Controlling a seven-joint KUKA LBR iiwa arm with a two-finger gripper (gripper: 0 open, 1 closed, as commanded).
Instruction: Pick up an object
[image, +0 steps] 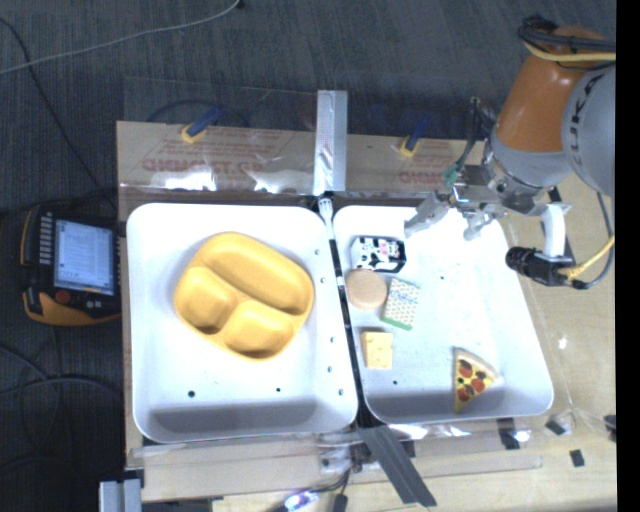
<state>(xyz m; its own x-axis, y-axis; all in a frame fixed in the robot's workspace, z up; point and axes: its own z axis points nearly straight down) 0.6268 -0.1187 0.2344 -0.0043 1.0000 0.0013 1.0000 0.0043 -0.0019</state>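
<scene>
Claw (452, 216): fingers apart, nothing between them, poised over the right white plastic bin (520, 340), up beyond its contents. Nearest candidate, small black-and-white printed block (377, 253), likely light, rigid; grip across its short sides.

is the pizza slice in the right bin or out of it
In: the pizza slice lies on the right bin's floor near its front right corner.

One fixed camera hangs above the bench, looking down at a slant, far enough back to take in both shallow white plastic bins (330, 400). The grey arm with its orange band (545, 95) enters right of them.
</scene>
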